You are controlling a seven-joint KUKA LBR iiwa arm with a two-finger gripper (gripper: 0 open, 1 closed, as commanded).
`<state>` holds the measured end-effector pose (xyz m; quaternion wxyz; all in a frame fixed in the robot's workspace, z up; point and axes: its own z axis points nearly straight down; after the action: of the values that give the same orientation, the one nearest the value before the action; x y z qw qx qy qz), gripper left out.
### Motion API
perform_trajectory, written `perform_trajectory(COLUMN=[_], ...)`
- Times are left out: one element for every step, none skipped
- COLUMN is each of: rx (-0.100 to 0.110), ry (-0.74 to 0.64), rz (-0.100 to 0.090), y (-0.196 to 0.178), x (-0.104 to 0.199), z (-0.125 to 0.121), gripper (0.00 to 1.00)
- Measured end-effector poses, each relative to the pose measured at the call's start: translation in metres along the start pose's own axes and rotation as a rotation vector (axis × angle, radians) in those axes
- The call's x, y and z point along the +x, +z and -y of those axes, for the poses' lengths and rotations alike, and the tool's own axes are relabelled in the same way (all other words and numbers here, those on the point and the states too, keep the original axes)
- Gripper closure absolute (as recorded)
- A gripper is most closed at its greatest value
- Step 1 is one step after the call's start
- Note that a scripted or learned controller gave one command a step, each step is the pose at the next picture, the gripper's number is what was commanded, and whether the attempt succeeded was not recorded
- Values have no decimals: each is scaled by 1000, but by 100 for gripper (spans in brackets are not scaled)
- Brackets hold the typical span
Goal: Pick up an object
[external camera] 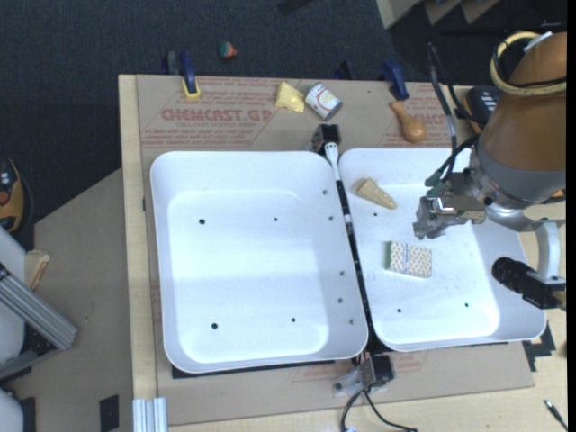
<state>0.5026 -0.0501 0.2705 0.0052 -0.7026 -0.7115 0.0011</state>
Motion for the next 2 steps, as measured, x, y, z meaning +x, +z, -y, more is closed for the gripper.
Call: perform_trajectory(rx=[-30,-22], ry=[5,5], rz=[4,3], y=[-187,-270], x=[48,102], z=[11,25], gripper=[100,100])
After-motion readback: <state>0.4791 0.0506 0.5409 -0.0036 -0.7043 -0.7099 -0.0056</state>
